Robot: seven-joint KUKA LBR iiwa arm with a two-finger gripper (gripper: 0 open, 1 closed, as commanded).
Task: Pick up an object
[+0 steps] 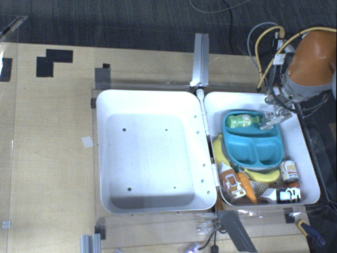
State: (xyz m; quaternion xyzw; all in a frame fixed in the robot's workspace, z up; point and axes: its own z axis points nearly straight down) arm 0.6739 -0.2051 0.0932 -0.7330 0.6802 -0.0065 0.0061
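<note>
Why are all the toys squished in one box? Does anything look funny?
Yes, a little. Everything is crowded into the right bin. The blue divided tray sits tilted on top of a yellow banana rather than flat, and a carrot lies across a brown box. The end effector hovers at the tray's far edge.

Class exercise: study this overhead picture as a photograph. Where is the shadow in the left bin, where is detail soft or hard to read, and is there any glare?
In the camera view, a soft grey shadow lies along the near floor of the left bin; the hand over the blue tray is blurred and small; the white bin walls look bright and nearly washed out; the small can label is too soft to read.
</note>
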